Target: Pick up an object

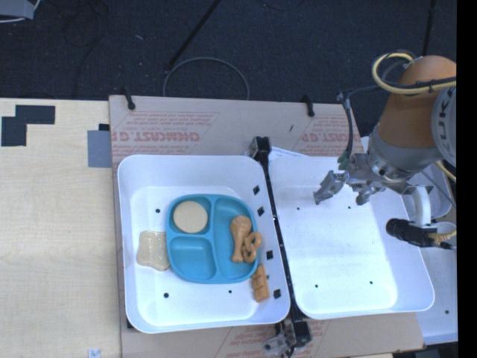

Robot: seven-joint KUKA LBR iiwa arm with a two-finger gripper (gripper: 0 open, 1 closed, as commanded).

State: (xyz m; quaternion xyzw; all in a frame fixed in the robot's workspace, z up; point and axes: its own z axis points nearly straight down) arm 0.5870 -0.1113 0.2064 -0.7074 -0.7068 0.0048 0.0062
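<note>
Camera view from above, at a slant, on two shallow white plastic bins set side by side on a cardboard sheet. The left bin (141, 192) holds one blue tray (195, 263) with rounded corners and three compartments. One round, flat, pale disc (189, 216) lies in the tray's upper-left compartment. One tan, knobbly, twisted piece shaped like a pretzel (244, 239) lies in the tray's right compartment. The lower-left compartment shows bare blue plastic. Just beside the tray's left edge, on the bin floor, lies one pale beige piece shaped like a slice of bread (153, 250). Near the tray's lower-right corner, against the bin's right wall, lies one small orange-brown lumpy piece (259, 283).

The right bin (350, 274) has a smooth white floor with small dark dots. One grey arm with an orange band reaches in from the right. Its gripper (344, 189) hangs over the right bin's upper part, its two metal fingers spread apart, with nothing between them.
</note>
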